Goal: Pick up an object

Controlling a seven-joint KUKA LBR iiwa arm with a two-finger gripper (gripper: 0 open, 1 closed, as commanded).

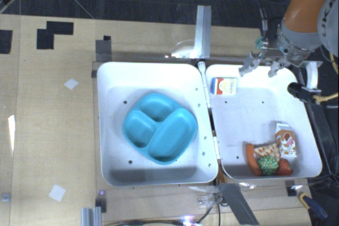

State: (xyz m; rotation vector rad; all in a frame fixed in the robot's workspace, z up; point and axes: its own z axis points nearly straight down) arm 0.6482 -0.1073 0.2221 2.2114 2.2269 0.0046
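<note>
Heaped in the right bin's (296,114) near right corner: food packets (271,155). By its far left corner, a small carton (224,86). Hung over the far edge, tool (262,65) spread open, nothing gripped, probably poised to descend.

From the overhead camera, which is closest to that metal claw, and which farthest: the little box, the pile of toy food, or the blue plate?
Measured from the gripper, at the right bin's far edge:
1. Small white box, in the right bin's far left corner.
2. Toy food pile, at the right bin's near right side.
3. Blue divided plate, in the middle of the left bin.
</note>
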